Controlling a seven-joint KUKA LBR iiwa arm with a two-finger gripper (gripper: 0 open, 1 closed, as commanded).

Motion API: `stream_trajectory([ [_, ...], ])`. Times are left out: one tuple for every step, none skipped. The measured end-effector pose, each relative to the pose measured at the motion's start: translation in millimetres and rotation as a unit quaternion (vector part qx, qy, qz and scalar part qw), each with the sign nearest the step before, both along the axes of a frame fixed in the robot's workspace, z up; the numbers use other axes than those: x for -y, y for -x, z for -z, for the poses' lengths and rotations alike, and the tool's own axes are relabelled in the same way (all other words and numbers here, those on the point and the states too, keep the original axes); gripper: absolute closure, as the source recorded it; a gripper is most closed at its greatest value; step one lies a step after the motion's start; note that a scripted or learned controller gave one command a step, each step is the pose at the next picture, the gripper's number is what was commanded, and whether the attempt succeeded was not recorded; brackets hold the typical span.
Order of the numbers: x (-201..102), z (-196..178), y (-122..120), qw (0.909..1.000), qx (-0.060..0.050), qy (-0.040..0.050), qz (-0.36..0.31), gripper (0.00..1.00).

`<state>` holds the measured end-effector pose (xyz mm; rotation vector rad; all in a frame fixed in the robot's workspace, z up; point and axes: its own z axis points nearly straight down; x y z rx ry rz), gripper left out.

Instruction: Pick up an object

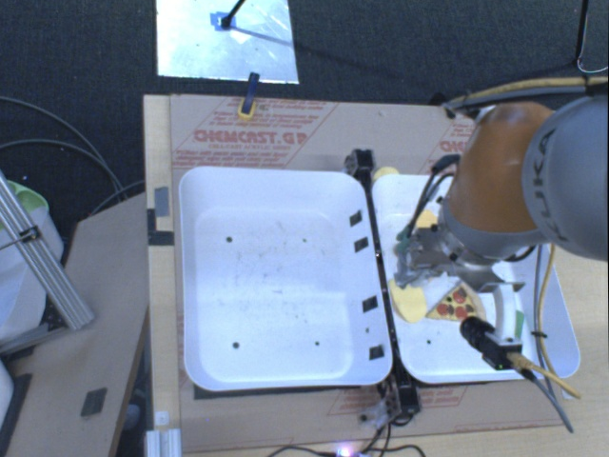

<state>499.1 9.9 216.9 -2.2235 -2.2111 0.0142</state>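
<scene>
The likeliest target looks to be the toy pizza slice [456,304], lying flat on the floor of the right bin [561,346] in the lower right of the frame. Touching its left side is a pale yellow disc [409,302], and another yellowish piece [424,220] peeks out higher up, beside the arm.

The slice's long axis runs roughly left to right across the frame, with what seems to be its narrow tip toward the left, against the disc (the arm covers part of it, so I would not swear to that).

The gripper [411,267] hangs just above and left of the slice, close to the divider between the 2 bins. The wrist hides the business end, so I cannot tell whether it is open, closed or gripping anything.

To do this step well, I would say the descent should centre on 1 piece alone, closing across the slice's short width, not along its length. Both pieces are thin and flat, so a shallow grab will likely slide off.

The left bin [205,255] sits alongside, and the grey arm with its orange band [500,174] comes in from the right edge.
</scene>
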Motion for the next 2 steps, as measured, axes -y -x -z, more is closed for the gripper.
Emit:
stream_trajectory([
  [-15.6,-48.8,11.7,0.9999,0.008,-0.0017,-0.005,1.0],
  [-26.0,-199.8,10.9,0.9999,0.015,-0.0028,-0.006,1.0],
])
